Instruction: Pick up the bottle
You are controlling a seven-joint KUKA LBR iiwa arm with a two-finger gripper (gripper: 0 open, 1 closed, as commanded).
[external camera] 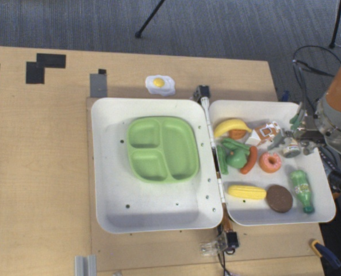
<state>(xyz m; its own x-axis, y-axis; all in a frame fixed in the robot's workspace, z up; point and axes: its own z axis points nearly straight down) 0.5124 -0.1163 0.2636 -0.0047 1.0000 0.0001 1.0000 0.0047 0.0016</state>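
Green plastic bottle (301, 191) lying flat near the right bin's (325, 214) edge; gripper (294, 144) state impossible to tell.

Bottle (301, 191) open on right; cookie (279, 199) crowds its left.

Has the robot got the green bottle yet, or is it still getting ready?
Not yet. The green bottle lies flat in the right bin, by the brown cookie, with nothing touching it. The gripper hangs over the bin's far right side, above the pink donut, apart from the bottle. Moving to the bottle, grabbing and lifting are all left.
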